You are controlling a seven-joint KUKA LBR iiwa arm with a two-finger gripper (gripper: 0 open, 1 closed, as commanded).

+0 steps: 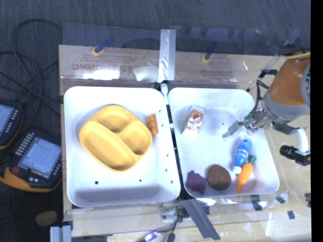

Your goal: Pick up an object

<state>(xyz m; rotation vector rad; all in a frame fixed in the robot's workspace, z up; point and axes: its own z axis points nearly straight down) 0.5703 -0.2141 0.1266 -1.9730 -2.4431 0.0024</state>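
- My claw point(237, 129) hangs over the right bin point(222, 97), toward its 3 o'clock side; my grey arm with its orange band point(287, 82) comes in from 3 o'clock; I cannot tell how far the claw is parted, and nothing shows in its grip.
- The things to pick lie in the right bin: a small carton point(194, 120) toward 11 o'clock, tilted, well apart from my claw; a blue bottle point(242, 153) just at 6 o'clock of my claw, not touching it so far as I can see.
- An orange carrot point(245, 176) lies just at 6 o'clock of the bottle, its green top touching or nearly touching it; a brown round thing point(218, 177) sits beside the carrot at its 9 o'clock; a purple thing point(196, 181) lies at 9 o'clock again, near the bin's 7 o'clock corner.
- The left bin point(101, 195) holds a big yellow lumpy thing point(115, 136) near its middle; a small orange block point(152, 124) sits at that thing's 3 o'clock, against the wall between the bins.
- On the worktop point(116, 64) beyond the bins, at 12 o'clock, clear plastic sheeting is taped down.
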